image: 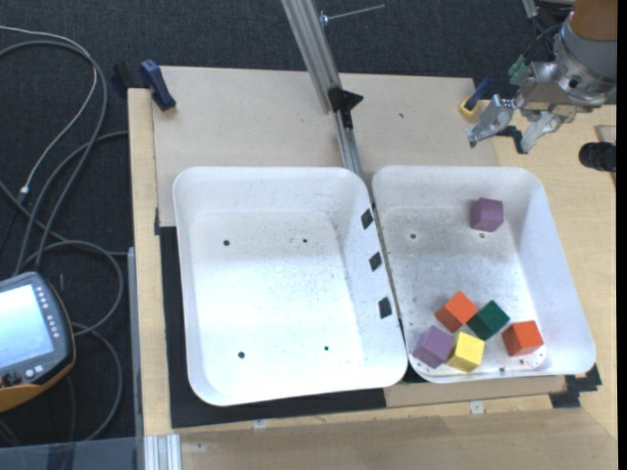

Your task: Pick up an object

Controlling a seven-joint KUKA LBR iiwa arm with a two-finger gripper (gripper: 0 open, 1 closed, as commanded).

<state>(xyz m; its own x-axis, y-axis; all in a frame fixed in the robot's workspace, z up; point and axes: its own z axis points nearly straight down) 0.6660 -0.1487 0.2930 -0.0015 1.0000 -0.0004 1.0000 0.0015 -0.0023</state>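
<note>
One fixed camera looks down at a slant from above the worktop (255,116), far enough back to take in both white bins (196,204), with dark floor across the frame's top and left.

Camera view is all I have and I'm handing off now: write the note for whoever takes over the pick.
Claw: open, holding nothing, above the bench beyond the right white bin's far rim.
Right bin: one purple cube alone near the far wall; at the near edge a cluster of orange cube, green cube, purple cube, yellow cube, second orange cube.
Done: nothing picked.
Left: descend, grasp, lift; the lone purple cube looks easiest.
</note>
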